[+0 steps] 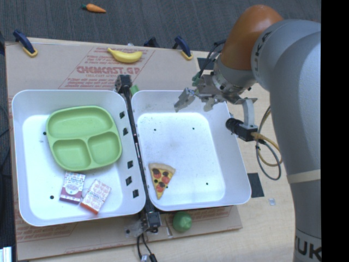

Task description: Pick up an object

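Two shallow white plastic bins sit side by side on a cardboard sheet [163,64] laid over the counter [262,168]. The left bin [22,146] holds one pale green plate [83,135] with three compartments, smooth and rounded at the corners, and at about 6 o'clock from it two small printed packets [72,187], red and white, flat and rectangular, lying just beside each other; the second packet [96,195] is tilted.

The right bin [229,162] holds one pizza slice [160,179], a flat toy triangle with a tan crust and red dots on a yellow face. It lies at the bin's 7 o'clock corner, close to the divider between the bins. Its long axis runs nearly up and down the view, crust edge at 12 o'clock and tip pointing toward 6 o'clock.

One yellow banana [125,54] lies on the cardboard at 12 o'clock from the bins. One green ball [182,221] rests at 6 o'clock, just outside the right bin's near rim. One orange carrot [95,7] lies on the grey carpet beyond the counter.

The gripper [197,99] hangs over the right bin's far edge, at about 1 o'clock from the pizza slice and well apart from it. Its two metal fingers are spread, with nothing between them.
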Tool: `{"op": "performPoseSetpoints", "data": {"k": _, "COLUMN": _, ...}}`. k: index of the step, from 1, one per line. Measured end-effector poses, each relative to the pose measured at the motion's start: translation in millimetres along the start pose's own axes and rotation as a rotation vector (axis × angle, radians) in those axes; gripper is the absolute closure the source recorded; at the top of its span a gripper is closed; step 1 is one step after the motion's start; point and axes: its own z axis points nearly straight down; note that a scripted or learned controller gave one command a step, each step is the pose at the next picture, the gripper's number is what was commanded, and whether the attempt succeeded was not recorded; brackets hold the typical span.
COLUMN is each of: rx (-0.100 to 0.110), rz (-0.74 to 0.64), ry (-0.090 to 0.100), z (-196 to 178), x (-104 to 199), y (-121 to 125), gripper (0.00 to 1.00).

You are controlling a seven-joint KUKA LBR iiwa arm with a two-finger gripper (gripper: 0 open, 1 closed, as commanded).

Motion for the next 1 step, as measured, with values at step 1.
{"op": "performPoseSetpoints", "data": {"k": 1, "rx": 0.002, "rz": 0.001, "ry": -0.001, "z": 89.6, "x": -63.8, "y": 19.1, "gripper": 0.00}}
